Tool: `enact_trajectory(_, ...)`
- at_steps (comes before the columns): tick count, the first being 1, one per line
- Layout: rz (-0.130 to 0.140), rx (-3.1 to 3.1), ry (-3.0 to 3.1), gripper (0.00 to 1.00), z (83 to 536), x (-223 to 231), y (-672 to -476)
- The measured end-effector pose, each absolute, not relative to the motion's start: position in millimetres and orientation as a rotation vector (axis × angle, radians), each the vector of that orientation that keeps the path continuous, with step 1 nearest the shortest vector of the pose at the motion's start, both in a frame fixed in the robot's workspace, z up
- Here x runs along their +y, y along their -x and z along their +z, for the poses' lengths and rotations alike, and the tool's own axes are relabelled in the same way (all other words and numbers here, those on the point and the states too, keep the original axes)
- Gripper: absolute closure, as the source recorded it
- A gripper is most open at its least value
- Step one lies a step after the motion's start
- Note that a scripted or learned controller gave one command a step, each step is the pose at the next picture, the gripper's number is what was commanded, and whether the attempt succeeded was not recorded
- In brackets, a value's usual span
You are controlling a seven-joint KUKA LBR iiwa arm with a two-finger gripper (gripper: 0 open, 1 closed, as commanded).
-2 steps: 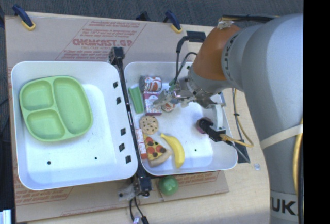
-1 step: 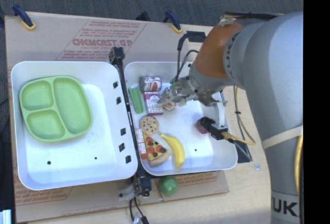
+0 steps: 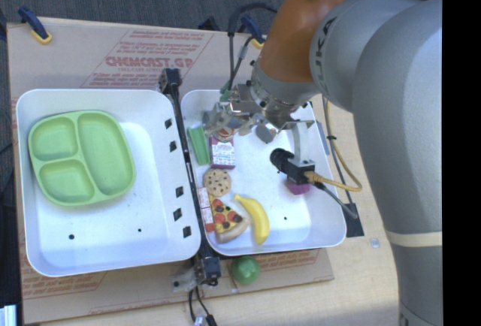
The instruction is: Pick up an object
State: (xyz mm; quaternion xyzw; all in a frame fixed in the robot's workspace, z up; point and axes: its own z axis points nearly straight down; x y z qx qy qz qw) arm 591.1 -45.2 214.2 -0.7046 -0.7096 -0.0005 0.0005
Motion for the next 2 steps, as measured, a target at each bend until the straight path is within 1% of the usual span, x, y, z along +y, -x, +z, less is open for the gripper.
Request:
enact_trajectory(1,0.004,-2.226,2.214,1.00,241,-45,-492.9)
enact_trajectory(2,0.006,-2.229,2.209,1.00,251,-44,-493.4)
